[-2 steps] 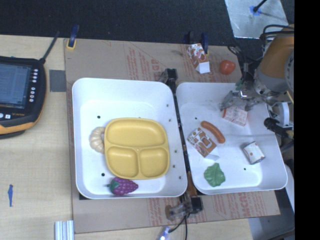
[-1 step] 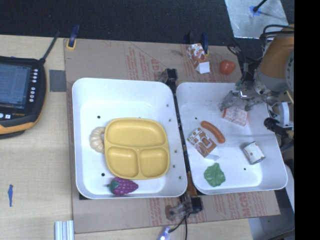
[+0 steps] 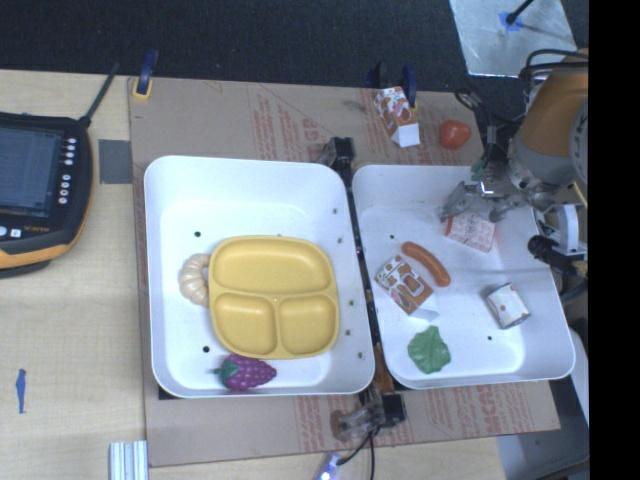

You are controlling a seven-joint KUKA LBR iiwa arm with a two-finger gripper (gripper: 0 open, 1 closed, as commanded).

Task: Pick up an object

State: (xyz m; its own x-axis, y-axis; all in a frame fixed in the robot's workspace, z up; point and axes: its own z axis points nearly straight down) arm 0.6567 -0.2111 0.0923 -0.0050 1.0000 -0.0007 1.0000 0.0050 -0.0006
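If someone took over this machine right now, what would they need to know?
Gripper: low over the right bin's far end, just above a small red-and-white packet; nothing visibly held.
Right bin: the packet, a sausage, a brown carton, a green leaf, a white box.
Left bin: yellow tray, purple grapes, a bread roll.
Done: nothing lifted yet.
Left: grasp and raise one item, probably the packet.

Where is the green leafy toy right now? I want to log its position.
In the camera view the green leafy toy lies in the right bin, near its front edge, just below the small brown-and-white carton and the sausage.
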